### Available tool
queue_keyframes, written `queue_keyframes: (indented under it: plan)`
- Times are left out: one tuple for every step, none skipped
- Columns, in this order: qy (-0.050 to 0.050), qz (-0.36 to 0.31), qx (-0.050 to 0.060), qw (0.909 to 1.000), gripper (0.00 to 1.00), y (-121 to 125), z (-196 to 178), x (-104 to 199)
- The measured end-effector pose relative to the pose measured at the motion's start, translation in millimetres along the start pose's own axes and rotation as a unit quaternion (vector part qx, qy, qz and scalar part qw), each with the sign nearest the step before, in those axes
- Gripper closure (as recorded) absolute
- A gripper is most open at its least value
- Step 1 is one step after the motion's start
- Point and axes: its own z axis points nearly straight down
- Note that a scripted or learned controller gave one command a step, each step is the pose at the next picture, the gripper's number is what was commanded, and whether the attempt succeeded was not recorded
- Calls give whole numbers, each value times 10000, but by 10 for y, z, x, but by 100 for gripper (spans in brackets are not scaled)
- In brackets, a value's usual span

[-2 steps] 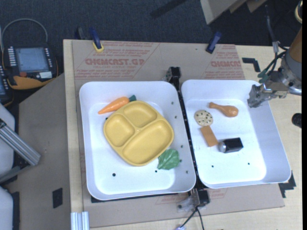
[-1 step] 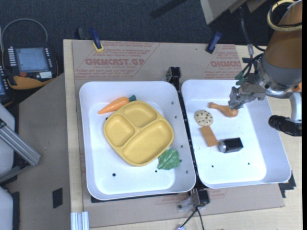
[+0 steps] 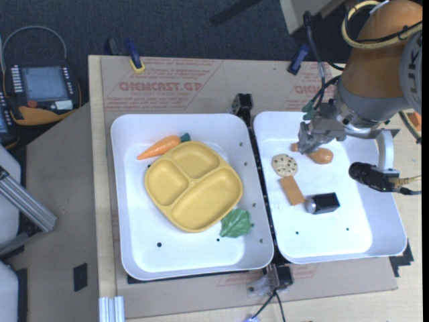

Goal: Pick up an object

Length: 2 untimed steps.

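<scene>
Tool [image 3: 306,146] perhaps touching right bin [image 3: 375,237]

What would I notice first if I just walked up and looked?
Probably the big yellow tray with three sections, sitting in the left bin, with a toy carrot at its upper left and a green leaf at its lower right. Next, the grey and orange arm reaching into the right bin, its gripper right beside a small orange piece, near a cookie.
</scene>
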Motion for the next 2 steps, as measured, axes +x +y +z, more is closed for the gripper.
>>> queue_keyframes:
  plan:
    - [3, -3, -1, 10000, 100, -34, -35, 497]
    - [2, -2, 6, 10000, 100, -166, -15, 1010]
